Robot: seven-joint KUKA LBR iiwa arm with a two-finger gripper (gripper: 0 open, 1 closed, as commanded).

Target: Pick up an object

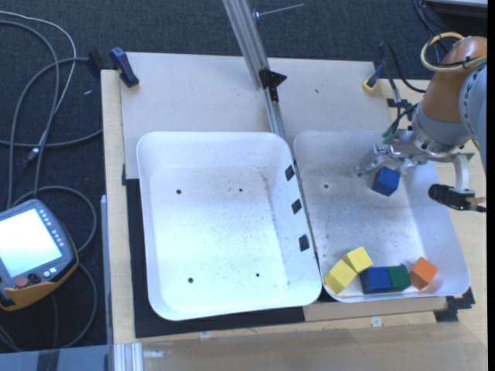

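— Where is the gripper (384,163)?

— Over the right bin (340,207), near its upper right part. A blue cube (386,182) sits right under it.

— Is it grasped?

— It looks clamped between the fingers, cube tilted and seemingly above the bin floor, though the slant of the view makes that hard to confirm.

— And the rest?

— Along the right bin's near edge: two yellow blocks (347,267), a blue block (377,279), a green block (398,277) and an orange block (423,271), bunched in a row. The left bin (162,161) lies beside it on the counter (193,91).
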